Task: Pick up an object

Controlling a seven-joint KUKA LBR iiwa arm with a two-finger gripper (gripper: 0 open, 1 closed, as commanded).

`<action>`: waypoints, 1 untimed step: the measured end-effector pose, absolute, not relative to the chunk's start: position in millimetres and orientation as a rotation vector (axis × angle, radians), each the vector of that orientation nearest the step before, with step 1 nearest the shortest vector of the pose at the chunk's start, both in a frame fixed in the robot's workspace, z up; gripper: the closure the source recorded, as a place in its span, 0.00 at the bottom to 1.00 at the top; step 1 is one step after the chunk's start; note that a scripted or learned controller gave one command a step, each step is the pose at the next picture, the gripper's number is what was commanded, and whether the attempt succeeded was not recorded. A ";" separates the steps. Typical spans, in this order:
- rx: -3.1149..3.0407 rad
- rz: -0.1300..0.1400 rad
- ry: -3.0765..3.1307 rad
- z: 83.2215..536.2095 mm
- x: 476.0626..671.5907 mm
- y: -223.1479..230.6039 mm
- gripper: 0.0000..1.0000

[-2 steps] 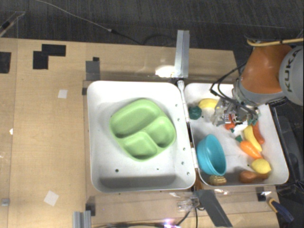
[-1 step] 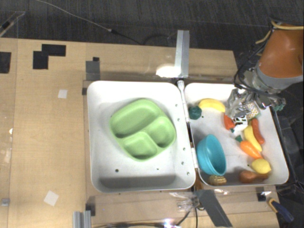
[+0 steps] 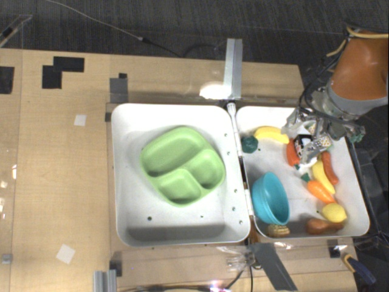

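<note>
The right bin [image 3: 360, 224] is crowded; the gripper [image 3: 309, 143] (finger state unclear) hovers near the banana [image 3: 271, 134] at nine o'clock: probably light, slick plastic, best pinched mid-body.

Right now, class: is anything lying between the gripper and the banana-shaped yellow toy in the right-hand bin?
Nothing visible does. The gripper hovers over the right-hand white bin, just right of the banana-shaped yellow toy, with bare bin floor between them. A red-orange piece lies just below that gap.
</note>
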State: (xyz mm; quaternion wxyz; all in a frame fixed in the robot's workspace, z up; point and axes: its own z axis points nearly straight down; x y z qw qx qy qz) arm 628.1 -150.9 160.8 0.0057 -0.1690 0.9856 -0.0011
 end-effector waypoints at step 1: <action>-0.369 -0.005 3.105 89.7 576.4 -154.5 0.00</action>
